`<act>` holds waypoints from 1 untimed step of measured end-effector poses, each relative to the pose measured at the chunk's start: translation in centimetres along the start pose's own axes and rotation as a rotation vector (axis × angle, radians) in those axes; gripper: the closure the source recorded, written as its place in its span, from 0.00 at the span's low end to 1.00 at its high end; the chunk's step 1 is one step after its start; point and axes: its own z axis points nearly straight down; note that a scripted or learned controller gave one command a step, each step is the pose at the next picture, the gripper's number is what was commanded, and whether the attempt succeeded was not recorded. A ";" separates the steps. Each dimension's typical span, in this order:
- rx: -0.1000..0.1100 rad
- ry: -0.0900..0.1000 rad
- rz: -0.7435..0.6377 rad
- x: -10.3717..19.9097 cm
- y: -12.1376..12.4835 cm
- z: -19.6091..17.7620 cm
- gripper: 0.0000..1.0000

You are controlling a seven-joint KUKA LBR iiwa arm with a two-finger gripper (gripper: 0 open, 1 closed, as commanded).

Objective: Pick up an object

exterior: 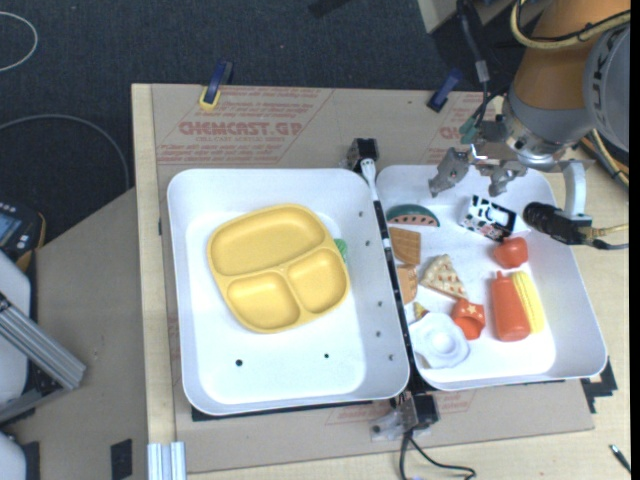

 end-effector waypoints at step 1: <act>0.001 0.000 0.001 0.2 0.5 6.2 0.00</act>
